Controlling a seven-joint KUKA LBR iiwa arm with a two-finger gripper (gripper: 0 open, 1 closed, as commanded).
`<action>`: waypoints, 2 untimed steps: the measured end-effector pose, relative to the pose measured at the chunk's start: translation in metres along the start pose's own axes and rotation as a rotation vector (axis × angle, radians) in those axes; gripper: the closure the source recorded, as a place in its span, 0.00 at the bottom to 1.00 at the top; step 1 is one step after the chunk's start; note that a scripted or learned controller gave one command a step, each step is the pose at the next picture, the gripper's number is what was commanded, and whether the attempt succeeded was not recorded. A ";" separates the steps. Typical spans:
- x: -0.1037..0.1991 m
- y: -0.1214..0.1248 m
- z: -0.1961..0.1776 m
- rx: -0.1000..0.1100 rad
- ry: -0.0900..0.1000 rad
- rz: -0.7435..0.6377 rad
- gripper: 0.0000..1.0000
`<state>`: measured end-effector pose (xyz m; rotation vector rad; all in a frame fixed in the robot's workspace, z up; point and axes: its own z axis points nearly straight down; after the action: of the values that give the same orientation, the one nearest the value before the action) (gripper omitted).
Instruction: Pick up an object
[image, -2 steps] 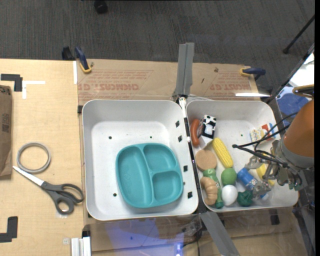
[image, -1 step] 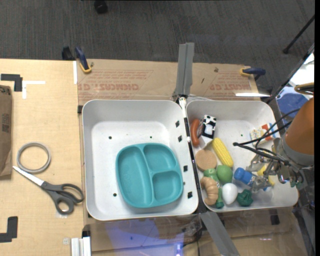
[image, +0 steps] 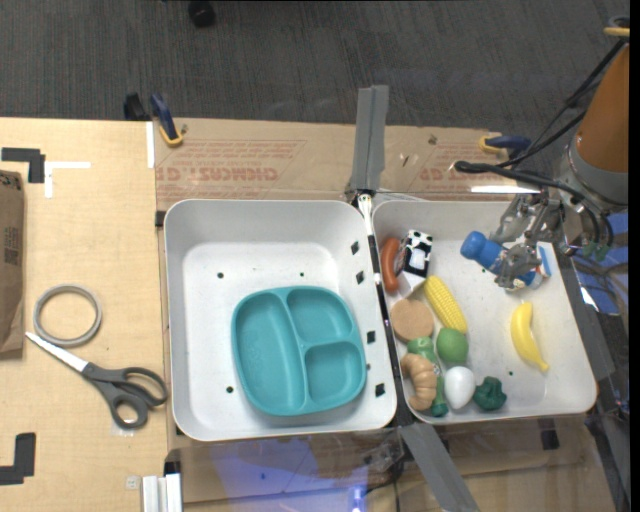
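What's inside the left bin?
Just the teal divided plate, lying flat on the left bin floor, its three compartments bare. Whatever sits beneath the plate is covered.

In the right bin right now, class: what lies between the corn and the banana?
Nothing: bare white bin floor separates the corn from the banana in the camera view.

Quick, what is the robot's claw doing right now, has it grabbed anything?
End effector: over the right bin beside the blue object; grip cannot be told.

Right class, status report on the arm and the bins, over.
Hand low over right bin, beside blue toy. Nothing seen held. Banana just below it; teal tray alone in left bin.
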<state>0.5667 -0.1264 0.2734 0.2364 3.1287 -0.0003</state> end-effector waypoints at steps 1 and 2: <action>-0.066 0.033 -0.024 0.000 -0.001 0.085 1.00; -0.009 0.039 0.027 0.001 0.002 0.027 1.00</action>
<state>0.5812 -0.0894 0.2465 0.2786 3.1272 -0.0011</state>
